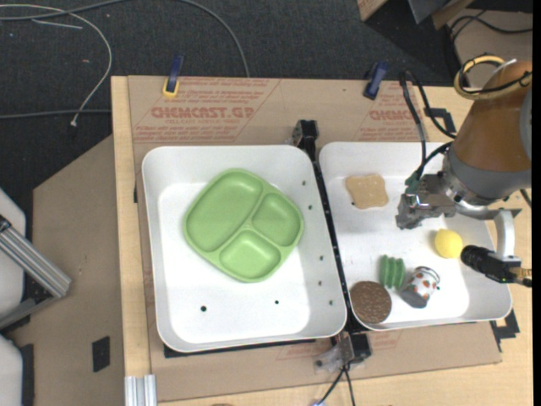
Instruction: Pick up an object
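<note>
The right bin (372,248) holds a tan bread slice (368,191), a yellow ball (448,244), a green ridged piece (392,271), a brown round cookie (370,302) and a small grey, white and red toy (419,285). My gripper (412,212) hangs over the right bin's upper middle, right of the bread slice and up-left of the yellow ball. No object shows between its fingers. The orange band and grey wrist rise behind it toward the right edge.
A green three-part plate (243,224) lies in the left bin (173,269). Black clamps (305,132) sit between the bins at the far edge. Blue clips (174,76) hold the cardboard base. Cables run along the right side.
</note>
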{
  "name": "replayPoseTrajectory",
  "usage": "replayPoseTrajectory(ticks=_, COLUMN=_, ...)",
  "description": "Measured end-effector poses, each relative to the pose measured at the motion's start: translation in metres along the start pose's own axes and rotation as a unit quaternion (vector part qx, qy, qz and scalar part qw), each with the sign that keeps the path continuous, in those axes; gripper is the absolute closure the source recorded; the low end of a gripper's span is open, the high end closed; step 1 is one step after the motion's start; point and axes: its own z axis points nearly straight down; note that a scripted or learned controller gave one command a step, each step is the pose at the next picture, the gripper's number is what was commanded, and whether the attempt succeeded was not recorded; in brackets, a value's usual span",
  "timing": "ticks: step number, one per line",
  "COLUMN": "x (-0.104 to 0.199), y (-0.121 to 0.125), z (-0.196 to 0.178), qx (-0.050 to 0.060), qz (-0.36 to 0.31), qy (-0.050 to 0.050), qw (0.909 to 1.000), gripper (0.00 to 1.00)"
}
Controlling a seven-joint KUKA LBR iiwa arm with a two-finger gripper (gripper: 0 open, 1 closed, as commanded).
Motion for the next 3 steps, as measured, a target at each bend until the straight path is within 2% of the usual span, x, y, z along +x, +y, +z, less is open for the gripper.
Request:
replayPoseTrajectory(ticks=1, x=0.0, y=0.001, z=-0.028, qx=0.001, qz=0.0, qy=0.0, qw=1.0, gripper=1.0)
replayPoseTrajectory(ticks=3, x=0.099, y=0.04, z=-0.048, qx=0.001, qz=-0.003, qy=0.002, qw=1.0, gripper=1.0)
